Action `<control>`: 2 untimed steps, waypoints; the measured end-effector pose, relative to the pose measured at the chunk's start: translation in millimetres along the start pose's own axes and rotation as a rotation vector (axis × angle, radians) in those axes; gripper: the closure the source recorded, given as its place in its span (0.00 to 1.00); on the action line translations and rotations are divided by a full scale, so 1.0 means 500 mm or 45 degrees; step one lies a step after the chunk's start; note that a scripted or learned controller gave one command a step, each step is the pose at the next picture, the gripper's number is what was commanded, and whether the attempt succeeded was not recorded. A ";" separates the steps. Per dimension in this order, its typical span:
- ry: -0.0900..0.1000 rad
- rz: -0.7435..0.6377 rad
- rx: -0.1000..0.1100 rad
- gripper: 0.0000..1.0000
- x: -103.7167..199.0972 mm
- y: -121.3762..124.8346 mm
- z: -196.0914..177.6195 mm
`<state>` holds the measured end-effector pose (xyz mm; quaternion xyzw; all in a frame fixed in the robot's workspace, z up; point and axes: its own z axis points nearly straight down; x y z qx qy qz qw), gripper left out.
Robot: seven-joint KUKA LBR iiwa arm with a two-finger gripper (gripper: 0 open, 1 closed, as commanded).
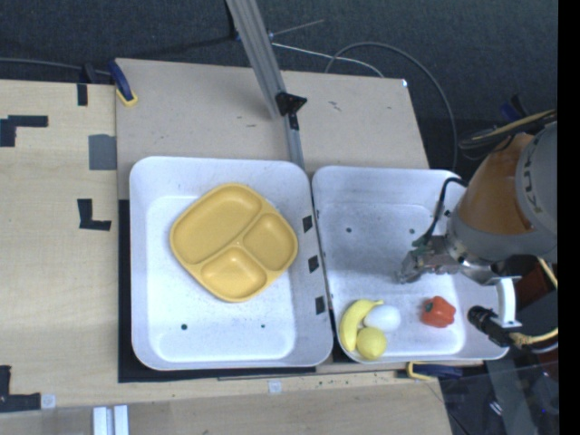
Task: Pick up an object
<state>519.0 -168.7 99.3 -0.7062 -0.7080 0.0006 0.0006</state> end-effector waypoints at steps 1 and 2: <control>-0.001 0.001 -0.004 1.00 0.007 0.000 -0.085; -0.001 0.000 -0.006 1.00 0.012 0.013 -0.172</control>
